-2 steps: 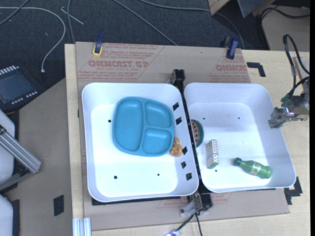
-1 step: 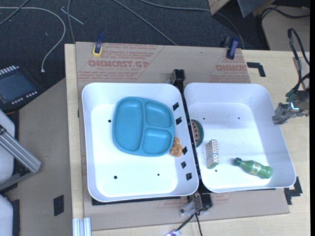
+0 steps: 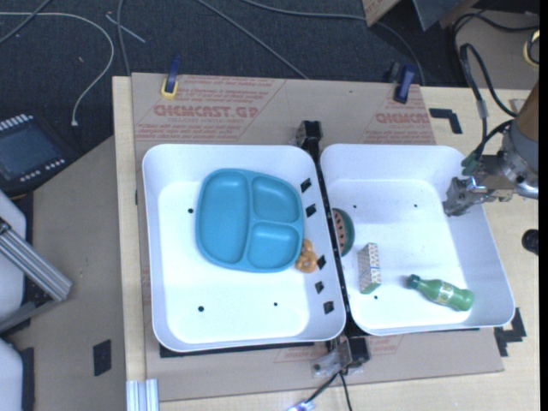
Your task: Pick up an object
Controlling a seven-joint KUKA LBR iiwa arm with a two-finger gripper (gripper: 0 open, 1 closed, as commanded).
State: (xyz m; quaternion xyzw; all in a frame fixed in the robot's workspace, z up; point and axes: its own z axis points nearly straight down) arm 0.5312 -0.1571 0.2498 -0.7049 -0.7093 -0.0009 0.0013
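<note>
My gripper (image 3: pixel 458 197) hangs over the right edge of the right bin (image 3: pixel 402 165), with nothing visible between its fingers. A green bottle (image 3: pixel 442 292) lies on its side near the bin's front right corner, well in front of the gripper. A small silver-grey rectangular block (image 3: pixel 369 266) lies in the front middle of the same bin. A round green and brown object (image 3: pixel 342 231) rests against the bin's left wall. In the left bin (image 3: pixel 171 229) a blue divided plate (image 3: pixel 250 220) lies flat, with a small orange-brown piece (image 3: pixel 306 256) at its right front edge.
A black divider with clips (image 3: pixel 318 221) runs between the two bins. Clamps (image 3: pixel 403 84) hold the cardboard sheet at the back. Cables (image 3: pixel 479 67) hang near the arm at the right.
</note>
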